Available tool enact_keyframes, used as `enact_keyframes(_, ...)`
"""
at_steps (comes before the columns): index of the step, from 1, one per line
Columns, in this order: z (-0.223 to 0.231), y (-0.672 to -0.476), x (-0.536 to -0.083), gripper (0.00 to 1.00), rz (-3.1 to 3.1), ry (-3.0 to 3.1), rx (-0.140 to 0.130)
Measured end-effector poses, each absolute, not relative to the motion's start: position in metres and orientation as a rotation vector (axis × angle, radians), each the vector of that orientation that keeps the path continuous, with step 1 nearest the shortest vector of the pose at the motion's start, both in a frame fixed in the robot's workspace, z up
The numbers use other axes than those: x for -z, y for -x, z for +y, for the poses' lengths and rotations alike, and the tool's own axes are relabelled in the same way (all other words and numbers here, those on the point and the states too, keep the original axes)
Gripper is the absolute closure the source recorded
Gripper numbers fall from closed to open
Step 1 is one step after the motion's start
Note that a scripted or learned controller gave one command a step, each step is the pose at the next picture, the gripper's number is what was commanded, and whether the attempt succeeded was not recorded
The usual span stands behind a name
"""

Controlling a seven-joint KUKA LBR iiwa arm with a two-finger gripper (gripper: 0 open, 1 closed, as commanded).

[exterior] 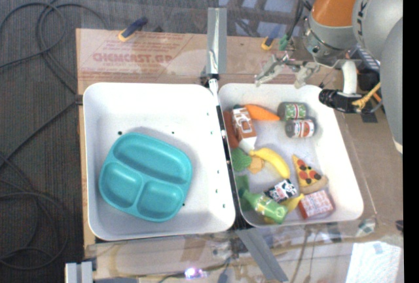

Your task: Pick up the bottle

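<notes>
The bottle (264, 206) is green and lies on its side at the front of the right bin (346, 164), with its yellow-green end pointing right. A black-and-white carton (281, 190) rests against its upper side. My gripper (285, 71) hangs over the bin's back rim, far from the bottle, near the top of the camera view. Its two fingers (265, 75) are spread apart and open, with nothing between them.
The right bin also holds a carrot (262, 113), two cans (292, 111), a banana (272, 160), a pizza slice (308, 174), a red box (316, 204) and a red-and-white carton (243, 122). A teal divided plate (145, 175) lies in the left bin (98, 105).
</notes>
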State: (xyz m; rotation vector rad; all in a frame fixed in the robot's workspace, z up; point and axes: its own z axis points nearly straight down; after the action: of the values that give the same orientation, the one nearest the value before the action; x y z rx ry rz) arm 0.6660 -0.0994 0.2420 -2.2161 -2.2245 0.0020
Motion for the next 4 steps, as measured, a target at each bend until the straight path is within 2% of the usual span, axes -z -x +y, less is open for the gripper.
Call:
enact_keyframes(1, -0.086, -0.656, -0.196, 0.00, -2.457, 1.958, -0.003)
enact_keyframes(2, -0.061, -0.580, -0.229, 0.00, -2.597, 1.765, -0.001)
enact_keyframes(3, 0.040, -0.534, -0.183, 0.00, -2.782, 1.452, -0.001)
enact_keyframes(4, 0.066, -0.530, -0.153, 0.00, -2.767, 1.563, 0.007)
